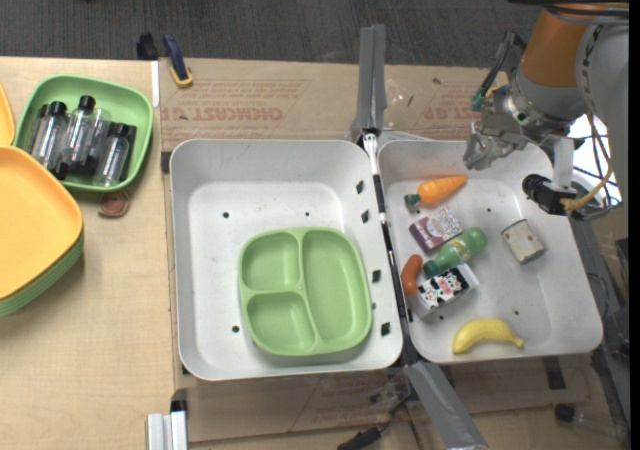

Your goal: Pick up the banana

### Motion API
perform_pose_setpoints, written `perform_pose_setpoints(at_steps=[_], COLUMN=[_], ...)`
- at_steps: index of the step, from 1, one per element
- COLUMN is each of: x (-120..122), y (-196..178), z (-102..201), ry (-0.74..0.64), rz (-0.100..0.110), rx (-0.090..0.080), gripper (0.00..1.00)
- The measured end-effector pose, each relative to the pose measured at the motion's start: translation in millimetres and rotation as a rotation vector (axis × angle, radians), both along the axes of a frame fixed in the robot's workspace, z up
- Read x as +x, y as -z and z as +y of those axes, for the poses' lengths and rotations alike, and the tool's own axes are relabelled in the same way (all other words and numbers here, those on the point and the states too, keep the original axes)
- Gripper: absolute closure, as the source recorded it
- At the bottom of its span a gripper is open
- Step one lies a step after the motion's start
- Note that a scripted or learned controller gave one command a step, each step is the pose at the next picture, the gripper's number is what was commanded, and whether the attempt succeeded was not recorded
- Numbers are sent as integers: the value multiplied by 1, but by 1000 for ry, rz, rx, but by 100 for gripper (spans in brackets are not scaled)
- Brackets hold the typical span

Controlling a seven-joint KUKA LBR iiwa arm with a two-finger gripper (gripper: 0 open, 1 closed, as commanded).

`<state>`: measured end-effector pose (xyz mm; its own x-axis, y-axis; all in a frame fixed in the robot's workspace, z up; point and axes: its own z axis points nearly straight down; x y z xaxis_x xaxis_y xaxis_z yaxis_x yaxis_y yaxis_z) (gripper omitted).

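Leftmost: green tray (84, 133) of bottles, orange plates (35, 228). Left bin (200, 238): green divided plate (305, 290). Right bin (570, 288): carrot (441, 189), green bottle (455, 250), banana (486, 336) at near edge, well apart from gripper (488, 150) at far rim. Jaw state: cannot tell; nothing visibly held.

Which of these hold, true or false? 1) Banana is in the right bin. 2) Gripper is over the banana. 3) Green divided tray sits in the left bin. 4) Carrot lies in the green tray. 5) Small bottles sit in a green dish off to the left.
1) True: the banana lies near the front edge of the right bin.
2) False: the gripper hangs at that bin's far edge, near the carrot.
3) True: the green divided tray sits in the left bin.
4) False: the carrot is in the right bin.
5) True: the small bottles sit in the green dish.
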<state>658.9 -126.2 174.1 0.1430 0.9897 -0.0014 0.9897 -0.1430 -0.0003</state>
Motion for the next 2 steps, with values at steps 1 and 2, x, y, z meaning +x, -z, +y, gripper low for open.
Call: perform_pose_setpoints(at_steps=[1,2], x=[-5,-1], y=[-17,19], z=[88,20], ry=[16,154], rz=[2,4], rx=[0,0], gripper=[100,100])
